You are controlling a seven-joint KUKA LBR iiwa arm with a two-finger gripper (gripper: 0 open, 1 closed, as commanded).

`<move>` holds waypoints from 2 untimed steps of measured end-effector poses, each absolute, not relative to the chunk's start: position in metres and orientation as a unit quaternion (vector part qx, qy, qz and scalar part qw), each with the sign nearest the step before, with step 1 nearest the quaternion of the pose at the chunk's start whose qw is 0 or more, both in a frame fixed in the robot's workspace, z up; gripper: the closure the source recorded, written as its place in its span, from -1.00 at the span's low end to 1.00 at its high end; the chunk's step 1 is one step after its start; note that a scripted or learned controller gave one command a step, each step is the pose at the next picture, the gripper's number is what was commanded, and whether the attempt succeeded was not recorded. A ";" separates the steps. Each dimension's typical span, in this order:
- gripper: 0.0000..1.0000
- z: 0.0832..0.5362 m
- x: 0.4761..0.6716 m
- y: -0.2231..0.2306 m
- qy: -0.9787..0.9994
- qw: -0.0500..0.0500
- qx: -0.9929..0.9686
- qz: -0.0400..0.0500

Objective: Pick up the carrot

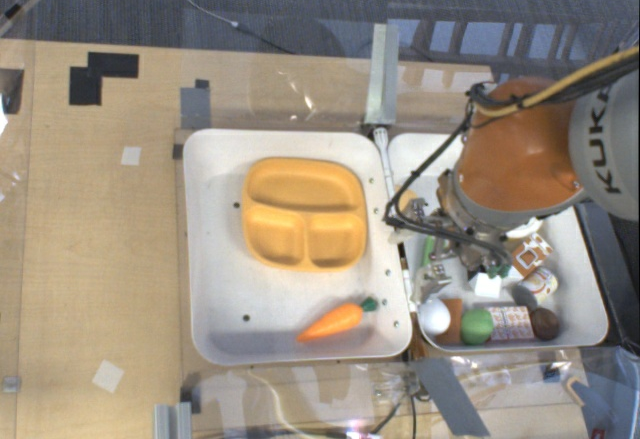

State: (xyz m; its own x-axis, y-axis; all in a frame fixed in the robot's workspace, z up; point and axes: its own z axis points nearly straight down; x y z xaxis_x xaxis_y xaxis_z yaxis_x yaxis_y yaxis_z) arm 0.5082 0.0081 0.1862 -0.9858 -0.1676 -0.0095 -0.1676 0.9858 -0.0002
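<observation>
The carrot (333, 321), orange with a small green top, lies on the floor of the left bin (215, 257) near its front edge, pointing left and slightly down. My gripper (462, 262) hangs over the right bin (590, 322), well to the right of the carrot, under the orange wrist band (520, 152). Its tips are lost among the clutter below it. Nothing shows between the fingers.
A yellow divided tray (303, 213) sits in the middle of the left bin, just behind the carrot. The right bin holds several small items along its front: a white egg (434, 315), a green ball (478, 325), a printed can (508, 323). Cables run off the wrist.
</observation>
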 end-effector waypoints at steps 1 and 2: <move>-1.00 0.189 0.497 -0.038 0.994 0.003 -0.107 -0.001; -1.00 0.153 0.496 -0.084 0.991 0.001 -0.131 0.000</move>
